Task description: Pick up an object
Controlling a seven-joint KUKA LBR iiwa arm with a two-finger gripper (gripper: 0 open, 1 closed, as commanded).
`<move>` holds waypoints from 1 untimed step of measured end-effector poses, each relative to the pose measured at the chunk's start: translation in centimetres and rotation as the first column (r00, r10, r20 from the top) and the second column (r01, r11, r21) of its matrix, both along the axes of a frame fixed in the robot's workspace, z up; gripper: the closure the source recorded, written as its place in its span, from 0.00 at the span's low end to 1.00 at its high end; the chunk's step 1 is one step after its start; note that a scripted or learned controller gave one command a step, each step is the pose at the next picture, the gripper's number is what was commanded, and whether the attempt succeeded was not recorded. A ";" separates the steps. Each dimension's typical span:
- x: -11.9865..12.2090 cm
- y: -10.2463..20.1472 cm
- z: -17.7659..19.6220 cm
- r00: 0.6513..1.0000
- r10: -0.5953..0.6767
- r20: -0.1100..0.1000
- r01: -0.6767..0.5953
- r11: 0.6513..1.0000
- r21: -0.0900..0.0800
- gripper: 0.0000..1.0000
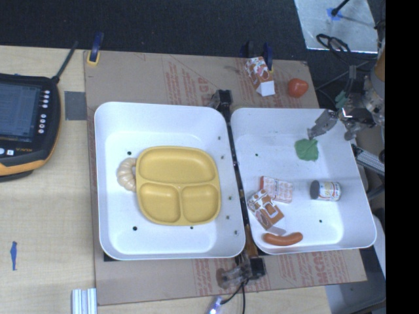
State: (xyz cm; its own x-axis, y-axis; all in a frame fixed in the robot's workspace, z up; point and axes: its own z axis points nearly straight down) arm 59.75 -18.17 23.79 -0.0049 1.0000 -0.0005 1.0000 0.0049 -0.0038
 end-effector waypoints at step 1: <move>5.4 -3.0 -8.8 1.000 0.001 -0.001 -0.001 1.000 -0.001 0.00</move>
